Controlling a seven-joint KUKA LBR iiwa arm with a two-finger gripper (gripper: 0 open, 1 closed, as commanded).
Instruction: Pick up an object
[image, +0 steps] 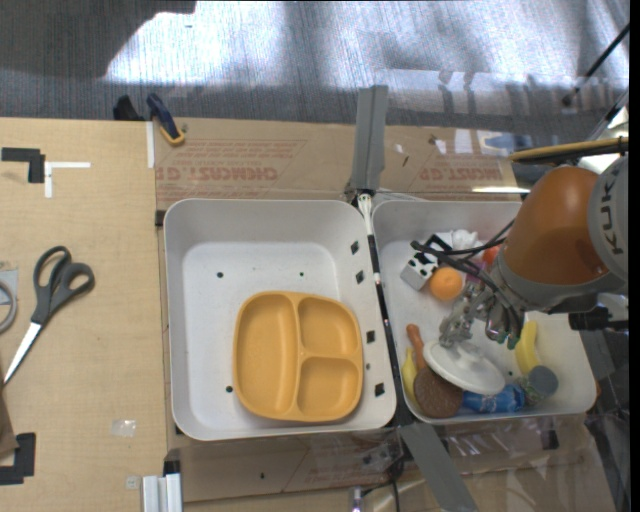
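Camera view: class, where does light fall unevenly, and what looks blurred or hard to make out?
Camera view: bright patches streak the grey floor behind the bench; the shallow white left bin is evenly lit around the yellow divided plate; the metal gripper looks soft and indistinct above the cluttered right bin.

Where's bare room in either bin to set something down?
Left bin: bare floor behind and left of the yellow divided plate. Right bin: crowded around the gripper; white dish, orange ball, brown disc.

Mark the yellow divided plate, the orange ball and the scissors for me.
yellow divided plate (297, 356), camera view, central ridge.
orange ball (446, 284), camera view, its top.
scissors (52, 283), camera view, black handles.
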